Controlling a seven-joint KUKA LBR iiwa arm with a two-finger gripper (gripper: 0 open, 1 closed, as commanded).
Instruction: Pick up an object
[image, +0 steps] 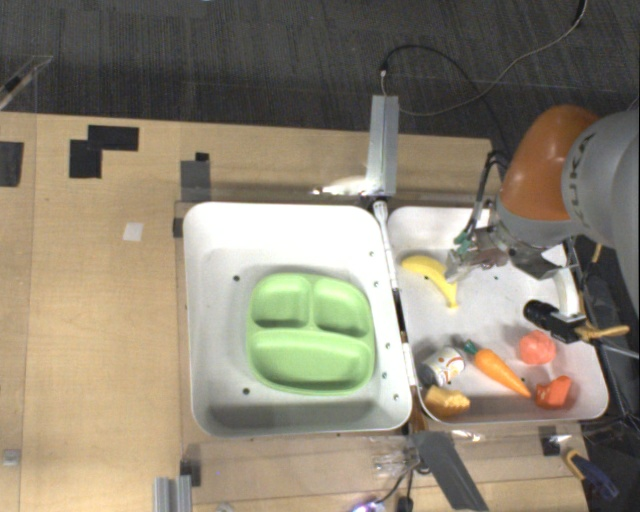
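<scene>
The right white bin (492, 312) holds several toy foods. A yellow banana (432, 275) lies at its upper left. An orange carrot (497, 370) lies lower down, with a pink ball (537, 348) and a red piece (553, 392) to its right. A small white piece (445, 368) and a tan piece (446, 402) sit in the lower left corner. My gripper (465, 258) hangs low just to the right of the banana's upper end, close to it. Nothing shows held in it.
The left white bin (215, 300) carries a green divided plate (310, 332) at its middle. A metal post (383, 145) stands behind the seam between the bins. The arm's grey and orange body (560, 170) looms over the right bin's upper right.
</scene>
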